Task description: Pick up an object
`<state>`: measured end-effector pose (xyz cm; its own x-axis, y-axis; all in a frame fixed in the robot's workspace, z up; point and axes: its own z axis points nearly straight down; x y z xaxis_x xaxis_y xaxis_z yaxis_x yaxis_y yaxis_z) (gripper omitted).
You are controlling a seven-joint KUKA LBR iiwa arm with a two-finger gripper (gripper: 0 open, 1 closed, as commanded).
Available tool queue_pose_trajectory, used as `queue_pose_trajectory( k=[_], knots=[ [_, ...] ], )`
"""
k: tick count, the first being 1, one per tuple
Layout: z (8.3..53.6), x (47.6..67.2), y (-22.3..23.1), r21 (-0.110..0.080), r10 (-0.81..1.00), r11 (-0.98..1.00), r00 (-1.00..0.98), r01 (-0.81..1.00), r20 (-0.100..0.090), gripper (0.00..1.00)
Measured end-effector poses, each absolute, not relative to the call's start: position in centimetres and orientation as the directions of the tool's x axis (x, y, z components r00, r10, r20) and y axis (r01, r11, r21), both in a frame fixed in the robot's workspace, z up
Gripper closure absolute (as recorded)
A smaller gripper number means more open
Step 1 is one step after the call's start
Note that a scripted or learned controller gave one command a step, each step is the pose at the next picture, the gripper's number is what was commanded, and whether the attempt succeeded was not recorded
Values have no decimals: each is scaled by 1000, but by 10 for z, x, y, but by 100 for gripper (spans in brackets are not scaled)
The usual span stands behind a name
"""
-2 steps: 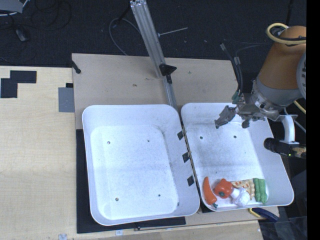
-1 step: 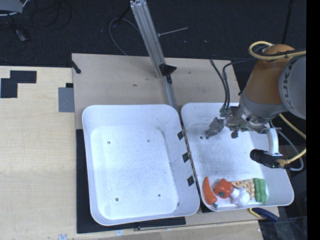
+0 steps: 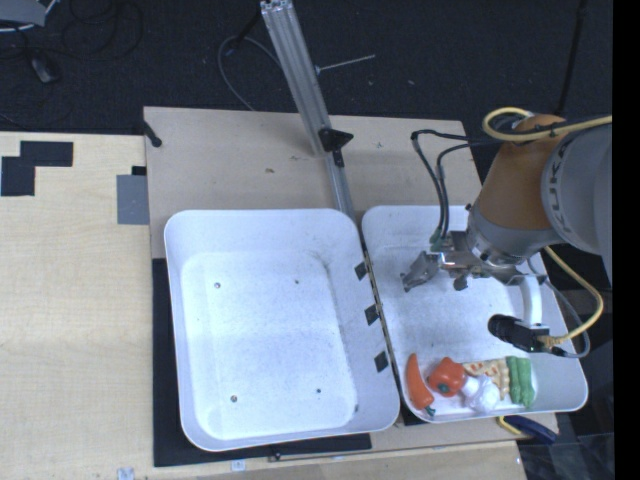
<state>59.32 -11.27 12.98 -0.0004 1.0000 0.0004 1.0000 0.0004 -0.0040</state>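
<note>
Several small objects lie along the front edge of the right bin (image 3: 400,230): an orange carrot-shaped piece (image 3: 417,383), a red-orange piece (image 3: 447,376), a white piece (image 3: 481,396), a pale waffle-like piece (image 3: 487,370) and a green piece (image 3: 520,381). My gripper (image 3: 438,271) hangs over the middle of that bin, above bare floor and well behind the objects. I see nothing in it.
The left bin (image 3: 180,230) stands beside the right one, with black clips (image 3: 371,314) along the shared rim. A slanted aluminium rail (image 3: 305,78) rises behind the bins. Black cables loop off the wrist (image 3: 440,183), and a black connector (image 3: 512,330) hangs over the right bin's right side.
</note>
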Motion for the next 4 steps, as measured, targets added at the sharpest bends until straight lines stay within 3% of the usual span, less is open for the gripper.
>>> queue_pose_trajectory(
  k=[1,2,4],
  knots=[
    [87,594,-113,2,1000,0,0,1000,-1,0],
    [99,594,-113,4,1000,-2,2,1000,0,100],
    [218,583,-113,5,1000,-1,1,1000,-1,100]
  ],
)
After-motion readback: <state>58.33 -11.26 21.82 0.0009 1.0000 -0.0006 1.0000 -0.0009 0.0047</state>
